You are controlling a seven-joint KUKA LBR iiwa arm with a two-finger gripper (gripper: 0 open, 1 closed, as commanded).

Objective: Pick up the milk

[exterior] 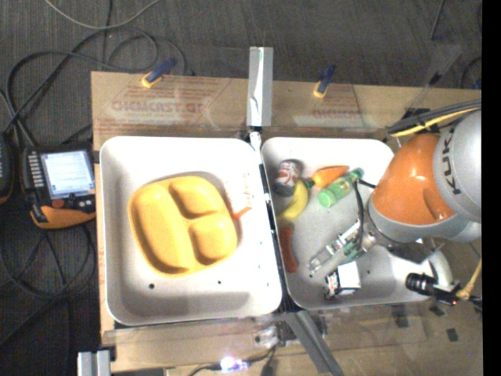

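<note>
White milk carton (pixel 343 280) lies in the right bin (pixel 376 149), near its front wall, well below the green bottle (pixel 338 188). Just above the carton, the gripper (pixel 319 262) hovers, fingers spread apart and grasping nothing.

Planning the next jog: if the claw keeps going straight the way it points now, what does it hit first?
The claw points toward the view's lower left, so it would most likely meet the bare floor of the right bin first, then the red strip by the divider. Depth is unclear from above.
</note>
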